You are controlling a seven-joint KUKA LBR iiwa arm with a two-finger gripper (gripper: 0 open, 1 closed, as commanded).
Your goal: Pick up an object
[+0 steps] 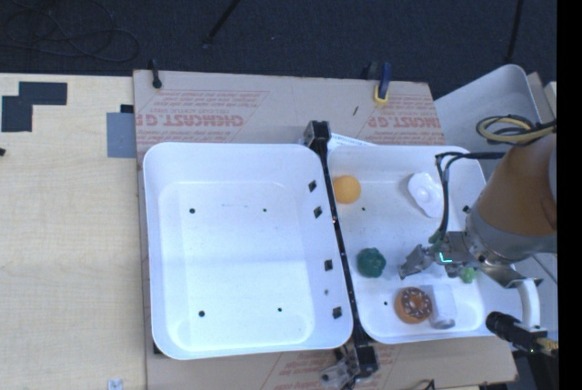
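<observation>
The right bin (391, 335) holds several objects. An orange ball (346, 189) lies near its back left, and a white object (424, 193) near its back right. A dark green lump (370, 263) sits in the middle, with a brown ring-shaped donut (414, 305) near the front. A small grey piece (443, 322) lies just right of the donut. My gripper (419, 260) hangs low over the right bin, just right of the green lump and above the donut. Nothing shows between its fingers. A small green item (468, 273) peeks out beneath the wrist.
The left bin (155, 197) stands beside the right one, with a black divider rail (329, 234) between them. Both rest on a cardboard sheet (227, 111). The grey arm with its orange band (523, 197) covers the right bin's right side. Cables (505, 126) loop behind it.
</observation>
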